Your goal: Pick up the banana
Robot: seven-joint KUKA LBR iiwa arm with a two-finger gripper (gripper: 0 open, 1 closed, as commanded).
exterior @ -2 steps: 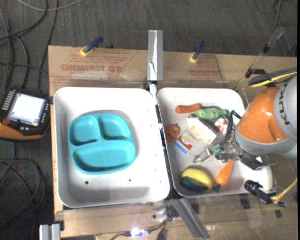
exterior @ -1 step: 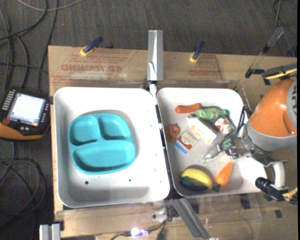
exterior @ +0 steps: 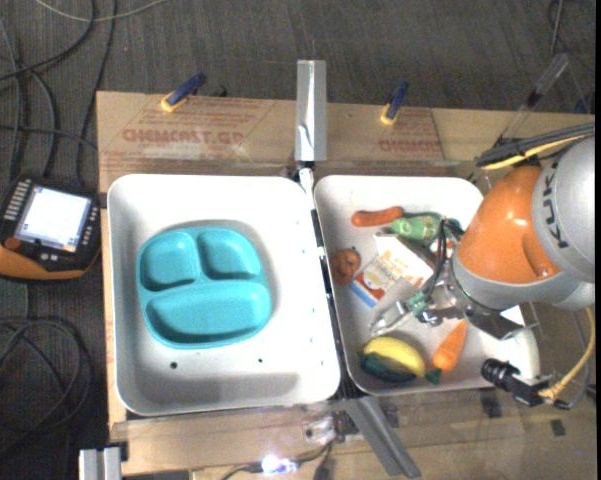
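Single overhead view, slanted. Brown board bench (exterior: 120, 158) carries two shallow white plastic bins side by side.

Left white bin (exterior: 130, 368): holds a turquoise three-compartment plastic plate (exterior: 206, 286), sitting roughly at centre, flat.

Right white bin (exterior: 330, 218): cluttered. Yellow plastic banana (exterior: 393, 353) lies at about 6 o'clock in this bin, near the front wall, resting on or against a dark green rounded item (exterior: 385, 370) just beneath it. Orange plastic carrot (exterior: 449, 345) lies tilted just at 3 o'clock of the banana, close beside it; contact cannot be judged. Red-orange elongated pepper-like toy (exterior: 377, 217) at 12 o'clock of the bin. Green toy vegetable (exterior: 416, 228) just to its 3 o'clock. Small brown-red round item (exterior: 347, 262) at 9 o'clock near the left wall. White printed packet with blue edge (exterior: 388, 271) near bin centre.

Grey arm with orange band (exterior: 510, 238) enters from 3 o'clock and covers the right part of this bin. End effector (exterior: 405, 313) hangs at about 12 o'clock of the banana, metallic fingers (exterior: 388, 320) pointing toward 8 o'clock. Fingers look slightly spread, nothing seen between them. Banana not gripped; a visible gap separates it from the fingertips.

Outside the bench, at 9 o'clock: orange-and-black handheld pendant with lit screen (exterior: 45, 226) on the dark floor.
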